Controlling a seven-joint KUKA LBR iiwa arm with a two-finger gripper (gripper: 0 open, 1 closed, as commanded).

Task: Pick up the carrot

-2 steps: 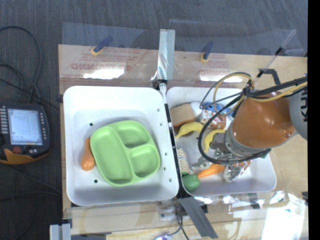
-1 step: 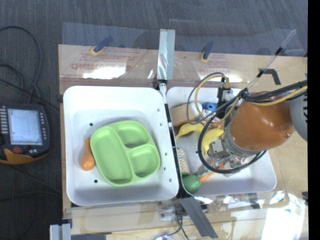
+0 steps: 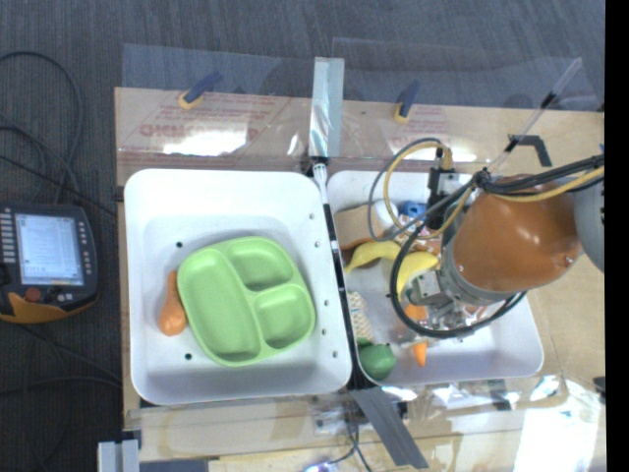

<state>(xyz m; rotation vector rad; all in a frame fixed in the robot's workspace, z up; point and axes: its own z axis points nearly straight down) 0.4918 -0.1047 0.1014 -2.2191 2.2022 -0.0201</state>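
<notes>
Gripper (image 3: 433, 320) was low over the right bin (image 3: 516, 354), buried under its own wrist and cable loops. I couldn't tell if the claw was open or closed, and I saw nothing held in it

I took the carrot (image 3: 420, 352) to be the small tapered orange piece on the right bin's floor. It sat just beside the gripper on the near-edge side of the view and slightly toward the left bin (image 3: 147, 224). I couldn't tell if the two were touching. Its long axis looked to run roughly toward and away from the near rim, with the narrow end pointing at that rim. It's small enough that I'd call that a read, not a fact

A green round fruit (image 3: 376, 360) lay close on the carrot's left, by the divider. A banana (image 3: 369, 254) was further back, clear of it

One caveat was a second orange object (image 3: 173, 311) in the left bin, long axis the same way, tucked against the left rim of the green divided plate (image 3: 246, 298). If that one was the real carrot, it was well apart from the arm (image 3: 511, 239), across the divider

Going by the near piece, the coming move would be a short shift toward the near rim, with the claw closing across the carrot's width and staying clear of the green fruit
</notes>
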